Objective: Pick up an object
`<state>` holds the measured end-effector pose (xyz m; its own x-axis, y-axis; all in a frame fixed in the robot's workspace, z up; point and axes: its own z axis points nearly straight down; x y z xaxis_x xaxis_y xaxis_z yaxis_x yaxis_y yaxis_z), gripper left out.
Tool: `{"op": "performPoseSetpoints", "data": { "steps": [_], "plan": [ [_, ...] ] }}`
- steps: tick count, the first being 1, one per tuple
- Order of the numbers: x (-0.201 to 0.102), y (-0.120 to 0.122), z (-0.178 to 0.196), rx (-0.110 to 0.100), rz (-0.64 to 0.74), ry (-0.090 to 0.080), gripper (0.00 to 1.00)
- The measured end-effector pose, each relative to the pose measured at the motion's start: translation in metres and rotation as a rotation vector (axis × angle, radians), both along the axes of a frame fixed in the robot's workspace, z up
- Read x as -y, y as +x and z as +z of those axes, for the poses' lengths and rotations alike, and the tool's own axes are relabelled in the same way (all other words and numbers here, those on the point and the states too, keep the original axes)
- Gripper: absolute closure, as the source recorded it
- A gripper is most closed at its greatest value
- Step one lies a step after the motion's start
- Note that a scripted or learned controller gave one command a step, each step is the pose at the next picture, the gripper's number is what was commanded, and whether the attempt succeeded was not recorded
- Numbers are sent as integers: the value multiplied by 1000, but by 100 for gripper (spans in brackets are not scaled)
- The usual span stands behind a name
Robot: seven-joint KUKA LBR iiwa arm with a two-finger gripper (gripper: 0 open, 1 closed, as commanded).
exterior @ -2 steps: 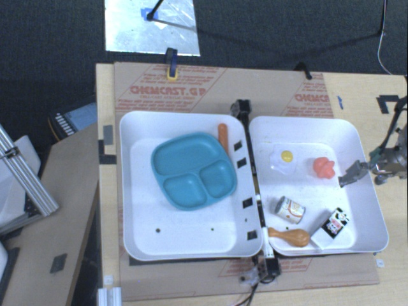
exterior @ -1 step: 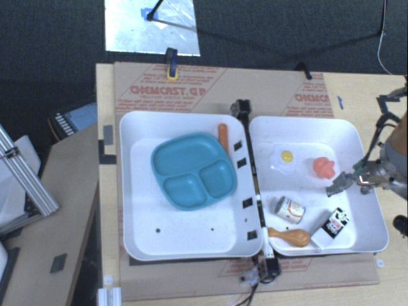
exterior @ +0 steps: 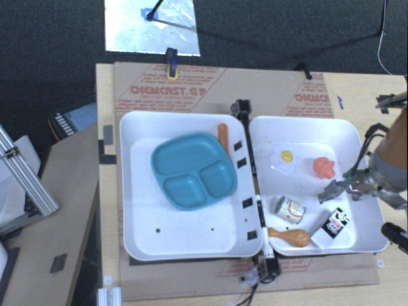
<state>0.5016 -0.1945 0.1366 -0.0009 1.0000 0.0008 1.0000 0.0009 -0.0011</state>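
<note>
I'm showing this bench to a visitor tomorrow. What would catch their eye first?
Most likely the big blue divided plate in the left bin, with an orange stick at its far edge. Next, the right bin with its scatter of small things: a fried-egg toy, a pink piece, a black-and-white carton. The pincer reaches in from the right.

Blue divided plate (exterior: pixel 193 178), orange sausage (exterior: pixel 223 136), pink toy (exterior: pixel 324 167), black-and-white carton (exterior: pixel 335 223) — both bins (exterior: pixel 137 171) white.

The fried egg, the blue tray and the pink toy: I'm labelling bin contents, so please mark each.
fried egg (exterior: pixel 286 156), camera view, on its yellow yolk.
blue tray (exterior: pixel 193 169), camera view, where its dividers meet.
pink toy (exterior: pixel 324 167), camera view, its middle.
</note>
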Motion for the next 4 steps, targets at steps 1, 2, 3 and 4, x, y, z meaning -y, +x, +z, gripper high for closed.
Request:
{"op": "performPoseSetpoints", "data": {
  "steps": [1, 2, 3, 4],
  "plan": [
    [0, 1, -51, 1, 0, 0, 0],
    [0, 1, -39, 3, -1, -1, 100],
    [-4, 1, 23, 7, 3, -3, 100],
    [-4, 3, 76, 6, 3, -3, 100]
  ]
}}
